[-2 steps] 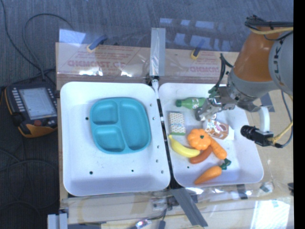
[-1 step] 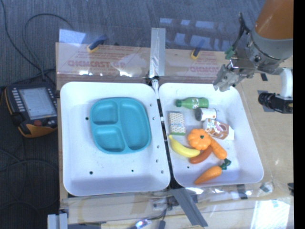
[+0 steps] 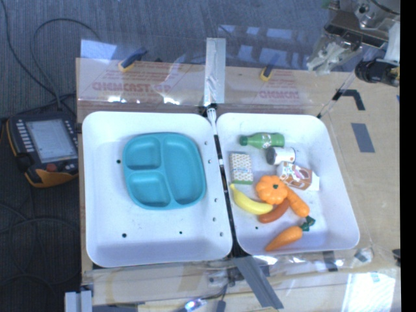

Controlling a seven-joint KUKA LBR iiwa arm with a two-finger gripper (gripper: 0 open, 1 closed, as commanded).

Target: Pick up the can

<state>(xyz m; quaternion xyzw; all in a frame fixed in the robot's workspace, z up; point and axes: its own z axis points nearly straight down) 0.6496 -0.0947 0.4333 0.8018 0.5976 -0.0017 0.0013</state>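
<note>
Can (image 3: 281,155) lies on its side in the right bin (image 3: 338,194), just below the green bottle (image 3: 261,140). Expect light, rigid, slick metal; grip across its round body. Gripper (image 3: 328,54) hovers well apart; you cannot tell its state.

The arm's wrist and gripper (image 3: 331,52) sit in the upper right corner of the camera view, raised high — well apart from anything below. The pale metal fingers (image 3: 323,56) point down and to the left; nothing shows between them — their spacing is unclear.
</note>
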